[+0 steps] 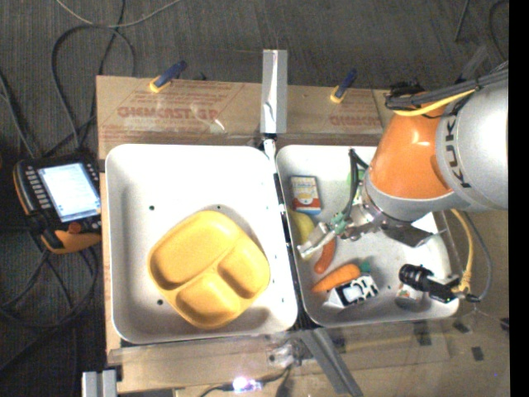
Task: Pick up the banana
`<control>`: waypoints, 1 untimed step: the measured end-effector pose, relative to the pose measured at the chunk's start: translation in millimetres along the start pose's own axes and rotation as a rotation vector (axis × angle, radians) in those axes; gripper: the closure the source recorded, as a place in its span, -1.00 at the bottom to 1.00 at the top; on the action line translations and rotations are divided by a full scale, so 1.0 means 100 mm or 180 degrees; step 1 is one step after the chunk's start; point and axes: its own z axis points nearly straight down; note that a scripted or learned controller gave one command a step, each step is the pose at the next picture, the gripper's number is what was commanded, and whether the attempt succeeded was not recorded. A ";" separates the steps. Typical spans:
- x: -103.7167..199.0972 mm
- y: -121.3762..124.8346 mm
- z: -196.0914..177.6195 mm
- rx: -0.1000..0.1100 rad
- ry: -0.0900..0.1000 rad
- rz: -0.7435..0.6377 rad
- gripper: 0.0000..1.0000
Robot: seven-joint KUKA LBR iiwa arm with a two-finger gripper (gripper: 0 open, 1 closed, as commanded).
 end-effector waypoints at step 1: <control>0.78 0.19 0.00 -0.0001 0.0001 -0.0795 -1.00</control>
